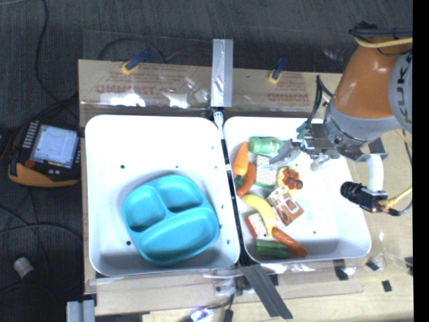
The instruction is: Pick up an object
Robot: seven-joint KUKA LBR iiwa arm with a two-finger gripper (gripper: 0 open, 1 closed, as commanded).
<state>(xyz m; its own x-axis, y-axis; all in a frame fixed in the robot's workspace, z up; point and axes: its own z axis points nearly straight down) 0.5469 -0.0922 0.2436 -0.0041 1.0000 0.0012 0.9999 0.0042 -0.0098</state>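
**Over the right bin, claw above the toy food**

Above the upper part of the shallow white right-hand bin [348,240], I have the grey two-finger claw [303,147] hanging over the clutter, apart from it. Whether it is open or closed I cannot tell from this slanted view, and I see nothing held in it.

Nearest, just beside the claw, lies the green plastic bottle [263,144]; that looks like the likeliest pick. Below it sit a small red-brown toy piece [291,178], an orange carrot-shaped toy [240,159], a yellow plastic banana [260,208], a white-and-red printed packet [287,208], a dark green cucumber-like toy [271,248] and a red-orange chili-like toy [288,241]. I count one of each, roughly seven in all, crowded against the bin's left wall and touching, so I judge a clean grasp will be awkward.

Further out, the white left-hand bin [107,146] holds one blue three-compartment plastic tray [171,217], lying flat.
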